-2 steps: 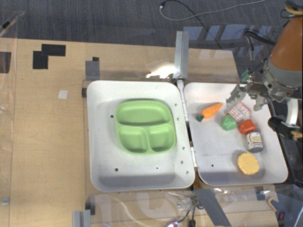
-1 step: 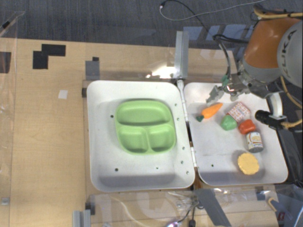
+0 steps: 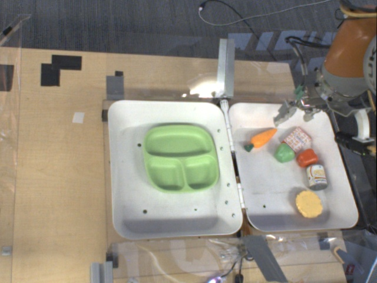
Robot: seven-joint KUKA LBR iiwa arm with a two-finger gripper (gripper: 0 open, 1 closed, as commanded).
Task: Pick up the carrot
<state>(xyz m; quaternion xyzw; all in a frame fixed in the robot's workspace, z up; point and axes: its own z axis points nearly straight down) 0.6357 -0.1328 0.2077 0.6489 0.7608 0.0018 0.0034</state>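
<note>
The orange carrot (image 3: 263, 138) with a green stem end lies in the right bin (image 3: 259, 187), near its upper left, pointing up and to the right. My gripper (image 3: 296, 113) hangs above the bin's back part, up and to the right of the carrot and apart from it. Its two fingers are spread open, with nothing between them.
Right of the carrot lie a green pepper (image 3: 284, 152), a small patterned box (image 3: 297, 138), a red item (image 3: 307, 157), a small can (image 3: 317, 175) and a yellow round piece (image 3: 308, 204). The left bin (image 3: 126, 211) holds a green divided plate (image 3: 179, 158). A metal post (image 3: 226, 69) stands between the bins.
</note>
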